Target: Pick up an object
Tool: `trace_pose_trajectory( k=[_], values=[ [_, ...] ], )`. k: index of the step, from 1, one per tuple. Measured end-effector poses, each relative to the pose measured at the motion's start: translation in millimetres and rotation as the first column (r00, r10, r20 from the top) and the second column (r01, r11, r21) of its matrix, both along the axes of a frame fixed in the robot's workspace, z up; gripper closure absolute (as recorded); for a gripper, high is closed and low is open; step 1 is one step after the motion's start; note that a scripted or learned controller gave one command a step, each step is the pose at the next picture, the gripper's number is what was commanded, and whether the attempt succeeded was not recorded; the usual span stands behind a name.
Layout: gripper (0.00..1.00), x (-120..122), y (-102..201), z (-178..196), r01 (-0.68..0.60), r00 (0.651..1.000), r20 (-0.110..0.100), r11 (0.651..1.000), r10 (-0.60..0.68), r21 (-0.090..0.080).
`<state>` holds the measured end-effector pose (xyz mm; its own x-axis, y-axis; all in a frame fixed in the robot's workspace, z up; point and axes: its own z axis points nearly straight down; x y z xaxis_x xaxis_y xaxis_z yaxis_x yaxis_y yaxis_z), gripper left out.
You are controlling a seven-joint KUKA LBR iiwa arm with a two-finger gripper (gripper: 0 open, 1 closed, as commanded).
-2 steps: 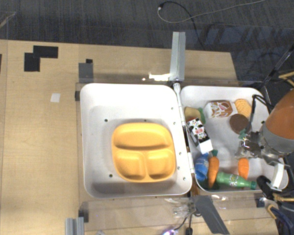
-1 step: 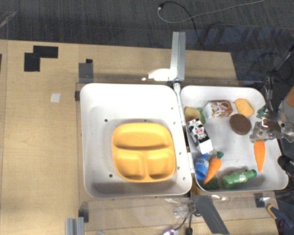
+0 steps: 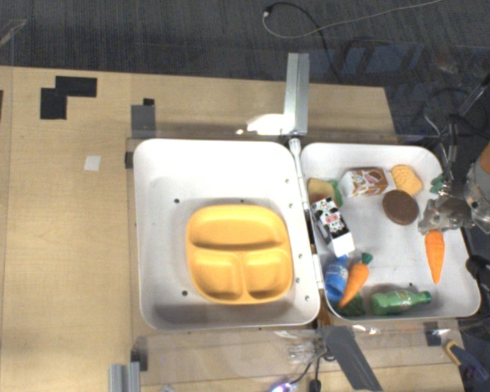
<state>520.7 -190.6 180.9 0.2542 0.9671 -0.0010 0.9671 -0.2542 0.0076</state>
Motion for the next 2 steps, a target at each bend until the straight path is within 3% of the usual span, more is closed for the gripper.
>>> trace_pose_trajectory(
  k=[1, 2],
  values=[
    [1.0, -11.9, 35.6, -17.9, 0.221, 0.975, -0.006, 0.975, -0.221, 0.004],
    [1.0, -10.0, 36.6, -7.4, 0.211, 0.977, -0.003, 0.977, -0.211, 0.003]
  ],
)
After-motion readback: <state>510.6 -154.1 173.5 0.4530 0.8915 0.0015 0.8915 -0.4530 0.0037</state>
